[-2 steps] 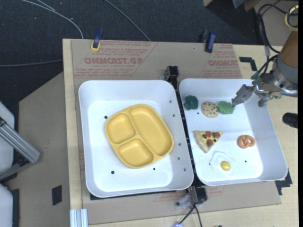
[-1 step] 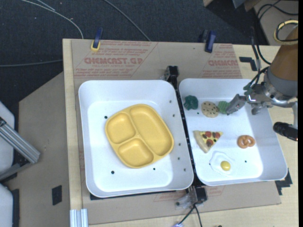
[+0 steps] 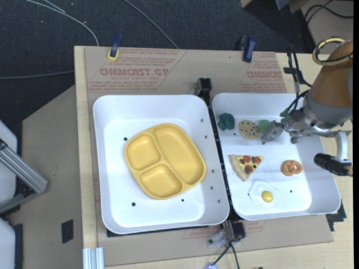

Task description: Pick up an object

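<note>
1. Task named no particular object. Candidates all lay in the right bin [image 3: 322, 203]: a green broccoli-like piece [image 3: 226, 120] at about 11 o'clock of the bin, a round cookie [image 3: 247, 129] just beside it toward 3 o'clock, a small green piece [image 3: 264, 125] next along, a pizza slice [image 3: 245, 165] near centre-left, a pretzel [image 3: 290, 167] at centre-right, and a fried egg [image 3: 265, 195] at 6 o'clock.
2. The gripper [image 3: 271, 132] sat low over the upper part of that bin, at 12 o'clock of the pizza slice, touching or just beside the small green piece and near the cookie.
3. Gripper state: cannot tell. The tip read as a grey blur against the green piece; nothing could be confirmed as grasped.
4. Step in hand, judged: approach or attempted grasp on the small green piece. No object looked lifted off the bin floor.
5. Next move, judged: settle squarely over one item, close on it, then lift straight up. The cookie lay close at 9 o'clock and could be nudged.
6. Left bin [image 3: 106, 114] held a yellow divided plate [image 3: 164, 160], well apart from the action.
7. Both bins rested on a cardboard-covered worktop [image 3: 146, 72].
</note>
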`<act>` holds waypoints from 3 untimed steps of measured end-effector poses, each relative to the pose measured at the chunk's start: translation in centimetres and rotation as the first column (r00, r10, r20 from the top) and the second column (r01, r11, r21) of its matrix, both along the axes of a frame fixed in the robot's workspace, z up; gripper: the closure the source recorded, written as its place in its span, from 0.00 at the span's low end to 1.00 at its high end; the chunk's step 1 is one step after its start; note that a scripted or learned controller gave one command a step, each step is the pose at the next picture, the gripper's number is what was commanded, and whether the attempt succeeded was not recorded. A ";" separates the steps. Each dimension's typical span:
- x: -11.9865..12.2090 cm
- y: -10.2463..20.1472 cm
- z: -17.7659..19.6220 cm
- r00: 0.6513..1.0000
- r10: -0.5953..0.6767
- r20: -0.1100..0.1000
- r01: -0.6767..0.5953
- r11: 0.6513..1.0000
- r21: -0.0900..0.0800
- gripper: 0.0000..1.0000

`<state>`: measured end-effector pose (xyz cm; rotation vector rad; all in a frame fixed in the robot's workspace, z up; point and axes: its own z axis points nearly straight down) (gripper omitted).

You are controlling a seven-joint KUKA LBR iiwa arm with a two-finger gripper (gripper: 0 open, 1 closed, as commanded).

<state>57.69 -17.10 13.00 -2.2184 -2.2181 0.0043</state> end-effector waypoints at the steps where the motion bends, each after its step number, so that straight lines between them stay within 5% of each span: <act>1: -0.1 0.1 -4.8 1.000 0.000 0.000 0.000 1.000 0.001 0.00; 2: 0.1 0.0 -3.5 1.000 0.000 0.007 0.000 1.000 -0.002 1.00; 3: -0.3 0.1 0.9 1.000 0.000 0.010 0.000 1.000 -0.003 1.00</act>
